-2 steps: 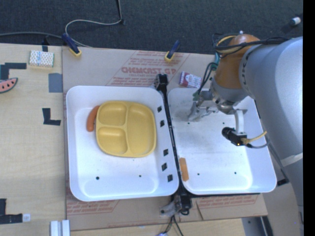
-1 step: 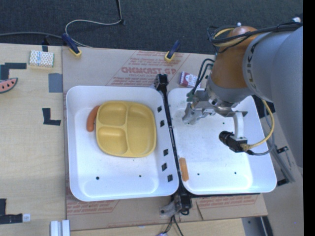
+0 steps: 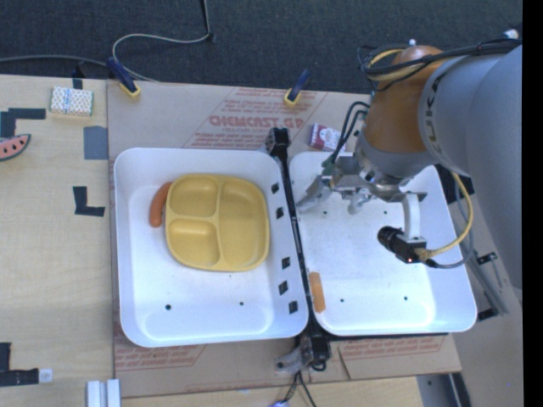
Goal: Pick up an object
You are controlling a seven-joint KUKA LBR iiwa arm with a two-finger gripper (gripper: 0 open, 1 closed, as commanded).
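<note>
— What's in the bins?
— A smooth yellow plate [image 3: 216,221] with compartments in the left bin [image 3: 136,312], an orange sausage [image 3: 157,204] touching its left edge. A small orange piece [image 3: 316,291] lies along the right bin's [image 3: 441,308] left wall.
— The gripper [image 3: 344,195]?
— Low over the right bin's far-left corner; its opening is too indistinct to tell.
</note>
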